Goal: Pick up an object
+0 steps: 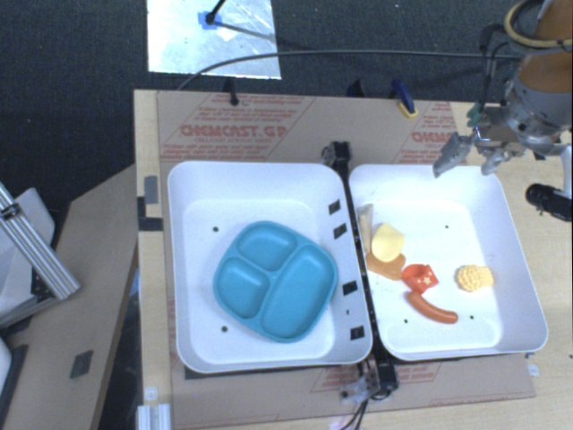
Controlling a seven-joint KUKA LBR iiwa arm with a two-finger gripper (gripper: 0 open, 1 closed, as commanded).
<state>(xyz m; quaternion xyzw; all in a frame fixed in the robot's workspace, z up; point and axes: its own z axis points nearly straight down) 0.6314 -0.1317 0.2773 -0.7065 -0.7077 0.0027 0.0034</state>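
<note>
Camera view is showing the tool (473, 157) hanging above the far edge of the right bin (515, 240), its two fingers spread apart and gripping nothing. Four small play-food pieces are lying together on that bin's floor: a pale yellow piece (387, 241) overlapping a tan slice (387, 267), a red piece (421, 278) just beside them, a sausage (433, 309) nearer the front, and a corn cob (474, 279) sitting apart to the right. The left bin (192, 240) is holding a blue divided plate (274, 279). All the pieces are looking like light, hard, smooth plastic, so they are likely to skid or roll under a glancing touch. The corn cob seems the easiest choice, since it is lying clear of its neighbours and its bumpy skin should give purchase; closing across its short width, at its middle, looks safest.
</note>
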